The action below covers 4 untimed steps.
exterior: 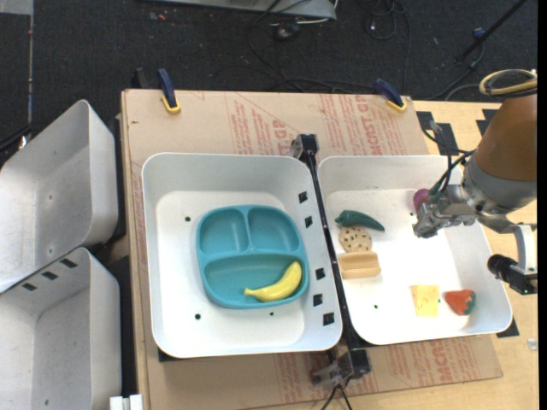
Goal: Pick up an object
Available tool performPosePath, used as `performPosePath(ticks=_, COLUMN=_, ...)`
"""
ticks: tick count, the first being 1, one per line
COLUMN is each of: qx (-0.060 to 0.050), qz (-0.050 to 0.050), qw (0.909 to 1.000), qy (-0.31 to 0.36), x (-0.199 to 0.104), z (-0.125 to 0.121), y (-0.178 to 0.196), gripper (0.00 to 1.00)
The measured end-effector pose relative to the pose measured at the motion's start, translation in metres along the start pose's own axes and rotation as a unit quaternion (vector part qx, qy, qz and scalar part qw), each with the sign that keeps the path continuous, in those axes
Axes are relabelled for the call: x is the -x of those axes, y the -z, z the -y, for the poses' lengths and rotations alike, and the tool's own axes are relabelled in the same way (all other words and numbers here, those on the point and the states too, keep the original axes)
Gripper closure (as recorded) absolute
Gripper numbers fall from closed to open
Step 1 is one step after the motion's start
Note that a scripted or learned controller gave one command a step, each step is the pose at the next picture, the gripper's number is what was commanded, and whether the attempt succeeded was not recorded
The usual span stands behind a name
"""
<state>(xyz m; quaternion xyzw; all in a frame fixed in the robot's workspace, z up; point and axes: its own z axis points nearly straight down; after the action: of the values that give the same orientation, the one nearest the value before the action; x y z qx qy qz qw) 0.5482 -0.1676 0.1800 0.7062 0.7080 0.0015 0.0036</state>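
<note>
A dark floor strewn with black cables surrounds a brown cardboard-topped bench (256, 118), pinned at its far edge by two blue-and-yellow clamps (168, 92). Two shallow white plastic bins sit side by side on it, touching along a black clipped seam.

The left bin (171, 229) holds one teal plastic divided plate (248, 250) with three compartments. One yellow toy banana (278, 284) lies in the large near compartment, its long axis slanting from the lower left up to the right, tip toward the plate's right rim.

The right bin (385, 173) holds six small things. Near the seam are one dark green toy pepper (359, 220), long axis roughly across the view; one speckled tan cookie-like piece (355, 240) just below it; and one tan rectangular block (359, 266) below that, lying crosswise. Toward the near right corner sit one pale yellow square piece (425, 299) and one red toy strawberry (461, 301), just beside each other. One small purple object (421, 198) lies by the far right side.

The grey arm's gripper (427, 225) hangs over the right bin, close to the purple object; whether it is wide, narrow or gripping cannot be told.
</note>
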Motion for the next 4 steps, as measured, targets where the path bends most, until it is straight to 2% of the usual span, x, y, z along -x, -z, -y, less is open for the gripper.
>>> performPosePath(ticks=1, qx=-0.001, qz=0.0, qw=1.0, qy=0.0, x=0.0, z=-0.001, y=0.034, gripper=1.0)
performPosePath(ticks=2, qx=-0.005, qz=-0.002, qw=1.0, qy=0.002, x=-0.059, z=0.012, y=0.034, gripper=1.0)
performPosePath(ticks=3, qx=-0.003, qz=-0.002, qw=1.0, qy=0.003, x=-0.113, z=0.014, y=0.049, gripper=1.0)
performPosePath(ticks=4, qx=-0.005, qz=-0.002, qw=1.0, qy=0.003, x=-0.17, z=0.027, y=0.053, gripper=1.0)
